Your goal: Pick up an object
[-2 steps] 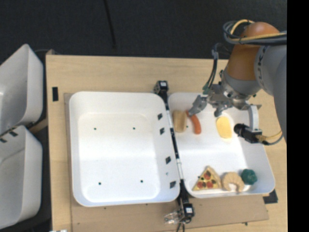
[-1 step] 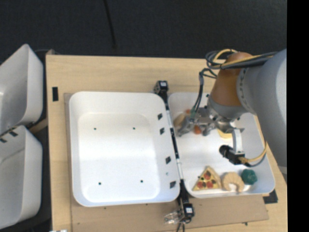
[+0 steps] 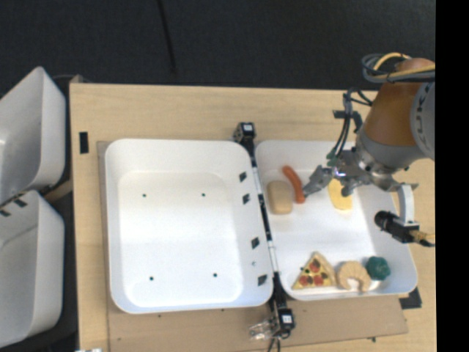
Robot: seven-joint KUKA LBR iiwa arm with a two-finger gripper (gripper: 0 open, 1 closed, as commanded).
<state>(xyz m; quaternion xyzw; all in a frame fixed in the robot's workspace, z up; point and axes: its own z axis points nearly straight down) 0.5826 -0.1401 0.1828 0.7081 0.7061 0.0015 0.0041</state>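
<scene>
My claw (image 3: 331, 182) hangs open and empty over the right bin (image 3: 322, 233), just beside the yellow piece (image 3: 341, 196). Nothing is lifted yet; I judge the whole grasp remains.

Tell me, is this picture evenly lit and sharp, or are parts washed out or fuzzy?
In the camera view, light is even and soft: the white bins look bright, nearly washed out, with faint shadows along their walls. Beyond the wooden bench the background falls to near black. Small items such as the pizza slice and sausage look slightly soft; the gripper is a little blurred.
</scene>
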